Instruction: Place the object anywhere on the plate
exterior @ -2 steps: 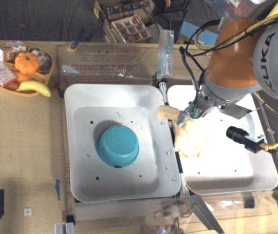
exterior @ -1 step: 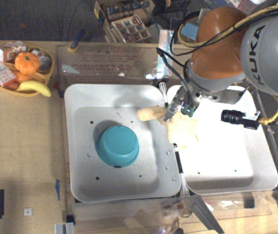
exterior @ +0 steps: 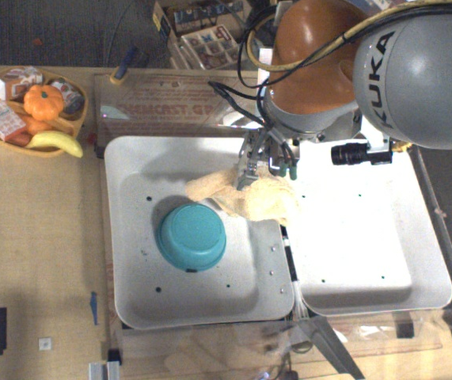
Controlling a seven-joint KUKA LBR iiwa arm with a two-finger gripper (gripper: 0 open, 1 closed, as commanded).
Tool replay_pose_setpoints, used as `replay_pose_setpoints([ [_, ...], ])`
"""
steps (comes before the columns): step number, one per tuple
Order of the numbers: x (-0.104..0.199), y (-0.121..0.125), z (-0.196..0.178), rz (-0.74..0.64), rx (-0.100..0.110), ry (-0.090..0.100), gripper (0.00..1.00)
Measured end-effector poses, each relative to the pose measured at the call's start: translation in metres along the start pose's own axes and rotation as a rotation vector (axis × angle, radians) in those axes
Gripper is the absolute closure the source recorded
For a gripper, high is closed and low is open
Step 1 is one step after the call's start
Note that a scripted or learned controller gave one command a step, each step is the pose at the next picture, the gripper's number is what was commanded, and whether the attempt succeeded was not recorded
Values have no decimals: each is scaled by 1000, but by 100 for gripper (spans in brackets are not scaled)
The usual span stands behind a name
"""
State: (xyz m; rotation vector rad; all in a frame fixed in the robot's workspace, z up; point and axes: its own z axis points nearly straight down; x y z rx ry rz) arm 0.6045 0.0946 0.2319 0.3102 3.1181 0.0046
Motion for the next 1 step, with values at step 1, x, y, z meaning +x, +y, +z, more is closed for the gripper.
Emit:
replay_pose_setpoints([
  [1, -6, 50, 3, -194, -1, 0, 100],
])
